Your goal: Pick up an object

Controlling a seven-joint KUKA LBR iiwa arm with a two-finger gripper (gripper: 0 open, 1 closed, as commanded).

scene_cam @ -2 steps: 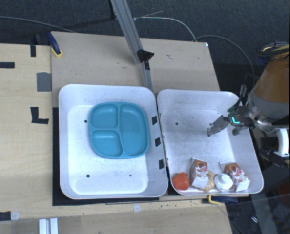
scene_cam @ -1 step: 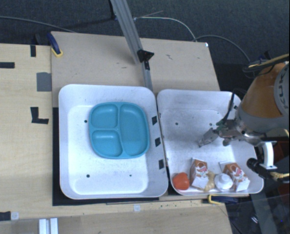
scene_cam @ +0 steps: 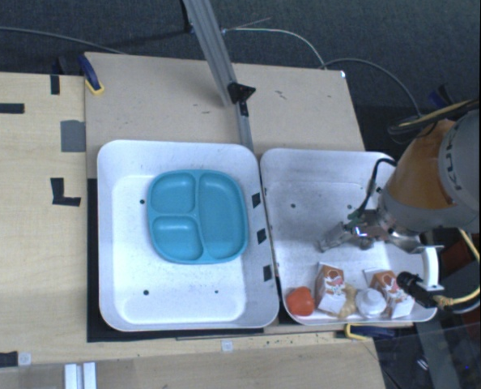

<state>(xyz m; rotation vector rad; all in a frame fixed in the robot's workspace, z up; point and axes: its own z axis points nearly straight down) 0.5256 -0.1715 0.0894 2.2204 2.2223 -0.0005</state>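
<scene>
My gripper reaches in from the right and hangs low over the middle of the right bin, with bare bin floor under it. Along that bin's front wall lie a red-orange round object, a white and red snack packet, a second similar packet, a white round cap-like item and a small yellowish piece. The gripper is just above and behind the first packet, apart from it. Nothing is seen held in it.
The left bin holds a blue divided plate. A grey pole slants down to the bins' shared back corner. The arm's grey and orange body and its cables cover the right bin's right edge.
</scene>
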